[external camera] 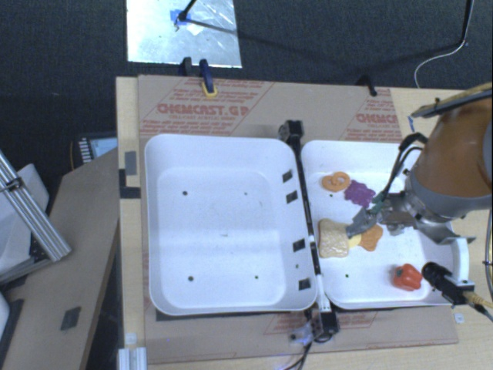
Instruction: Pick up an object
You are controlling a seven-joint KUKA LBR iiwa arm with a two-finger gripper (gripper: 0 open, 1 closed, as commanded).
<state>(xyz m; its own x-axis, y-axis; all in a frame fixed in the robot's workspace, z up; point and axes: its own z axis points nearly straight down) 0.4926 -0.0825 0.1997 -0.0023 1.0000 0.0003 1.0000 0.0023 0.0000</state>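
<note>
Target candidates sit in right bin: beige slab, orange piece, purple piece, orange ring, red pepper. Gripper hovers between slab and orange piece; finger state: you cannot tell. Items look light, toy-like, possibly slippery. Your likely best grip: slab's narrow edges.

Two bins sit side by side on a cardboard sheet laid over the bench, the left bin touching the right bin along a shared divider. In the right bin, a pretzel-shaped toy lies near the back, with a grape cluster just to its right. A slice of bread lies by the divider, the gripper just above its right edge. A toy pepper rests near the front right corner. A metal plate lies behind the bench.
</note>
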